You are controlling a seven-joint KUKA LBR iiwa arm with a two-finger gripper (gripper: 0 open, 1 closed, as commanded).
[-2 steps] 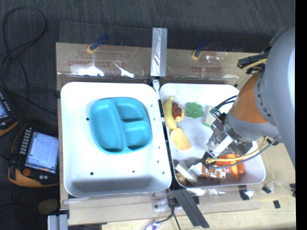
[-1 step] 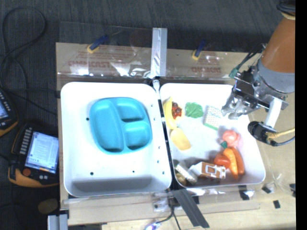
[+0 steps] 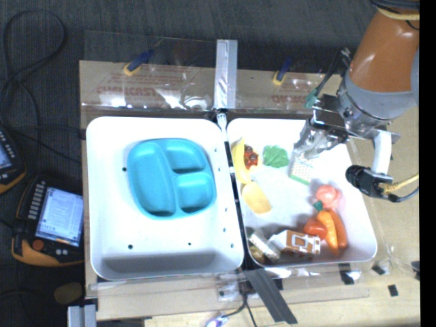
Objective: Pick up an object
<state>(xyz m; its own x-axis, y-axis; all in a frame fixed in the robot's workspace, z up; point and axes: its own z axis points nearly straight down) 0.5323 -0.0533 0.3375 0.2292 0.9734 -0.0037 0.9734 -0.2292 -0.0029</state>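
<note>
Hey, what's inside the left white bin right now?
A blue divided tray lies inside the left bin, its compartments bare. The tray covers the bin floor beneath it, so anything under there can't be seen.

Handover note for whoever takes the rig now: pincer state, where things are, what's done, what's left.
Pincer: hanging over the right white bin, above a small pale speckled card; nothing visibly held.
Right bin: yellow banana, green leafy piece, pale yellow wedge, orange carrot, pink round piece, brown-and-white carton.
Left white bin: blue divided plastic tray.
Done: no pick yet.
Left: grasp and lift one object.
</note>
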